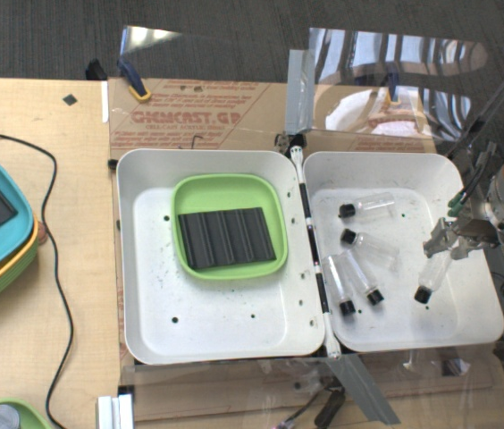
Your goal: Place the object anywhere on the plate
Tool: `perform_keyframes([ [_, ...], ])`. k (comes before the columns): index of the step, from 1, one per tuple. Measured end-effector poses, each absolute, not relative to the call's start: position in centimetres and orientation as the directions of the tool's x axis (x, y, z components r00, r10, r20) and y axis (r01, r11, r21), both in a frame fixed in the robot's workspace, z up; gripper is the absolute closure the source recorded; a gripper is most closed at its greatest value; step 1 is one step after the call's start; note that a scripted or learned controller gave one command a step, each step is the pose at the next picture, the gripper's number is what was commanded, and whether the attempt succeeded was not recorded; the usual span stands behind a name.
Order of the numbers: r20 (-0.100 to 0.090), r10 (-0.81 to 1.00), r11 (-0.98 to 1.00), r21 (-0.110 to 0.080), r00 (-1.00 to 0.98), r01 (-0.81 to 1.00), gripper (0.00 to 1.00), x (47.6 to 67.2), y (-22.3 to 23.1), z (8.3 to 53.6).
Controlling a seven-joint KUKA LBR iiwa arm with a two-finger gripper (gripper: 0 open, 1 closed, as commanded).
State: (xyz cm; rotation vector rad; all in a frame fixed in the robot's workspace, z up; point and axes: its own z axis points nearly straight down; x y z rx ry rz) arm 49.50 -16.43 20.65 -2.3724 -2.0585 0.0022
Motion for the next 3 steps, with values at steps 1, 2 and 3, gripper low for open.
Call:
perform_keyframes([
  [1,-0.001,0.990,-0.141,-0.001,0.141,0.990,0.00,49.5,-16.4,20.6],
  [2,-0.003,0.904,-0.427,-0.001,0.427,0.904,0.00,47.8,-16.6,30.4],
  [3,-0.005,0.777,-0.630,-0.003,0.630,0.777,0.00,49.2,-21.1,34.8],
])
